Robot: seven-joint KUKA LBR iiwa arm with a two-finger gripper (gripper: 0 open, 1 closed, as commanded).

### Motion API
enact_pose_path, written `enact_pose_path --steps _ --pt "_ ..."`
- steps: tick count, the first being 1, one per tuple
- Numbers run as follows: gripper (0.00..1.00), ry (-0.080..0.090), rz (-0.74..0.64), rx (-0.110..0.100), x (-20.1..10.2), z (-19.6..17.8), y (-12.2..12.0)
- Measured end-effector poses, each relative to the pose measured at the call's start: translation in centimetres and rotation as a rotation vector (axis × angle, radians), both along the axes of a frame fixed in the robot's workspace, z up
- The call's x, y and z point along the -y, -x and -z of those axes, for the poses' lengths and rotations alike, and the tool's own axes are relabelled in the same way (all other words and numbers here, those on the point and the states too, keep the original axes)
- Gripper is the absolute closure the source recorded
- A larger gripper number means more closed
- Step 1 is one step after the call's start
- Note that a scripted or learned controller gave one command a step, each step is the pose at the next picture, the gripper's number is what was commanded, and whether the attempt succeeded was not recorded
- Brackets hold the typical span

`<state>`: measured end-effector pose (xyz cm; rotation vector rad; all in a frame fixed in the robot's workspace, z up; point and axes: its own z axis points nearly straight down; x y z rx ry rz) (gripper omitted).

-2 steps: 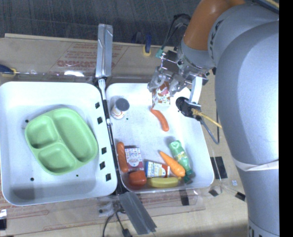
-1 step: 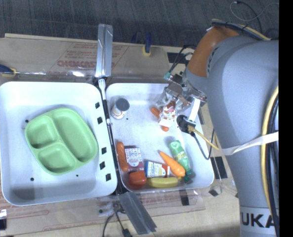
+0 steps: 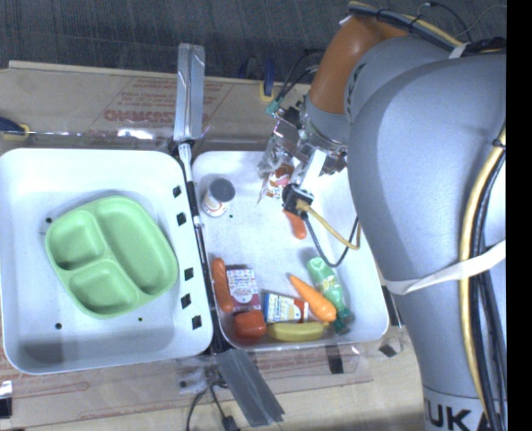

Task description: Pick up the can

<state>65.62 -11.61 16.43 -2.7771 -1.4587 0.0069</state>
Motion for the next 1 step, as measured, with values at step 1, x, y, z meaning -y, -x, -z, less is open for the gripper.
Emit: enact_pose_path --steps 1 --pt "1.00 0.001 0.365 -0.003 -1.63 7.49 0.07"
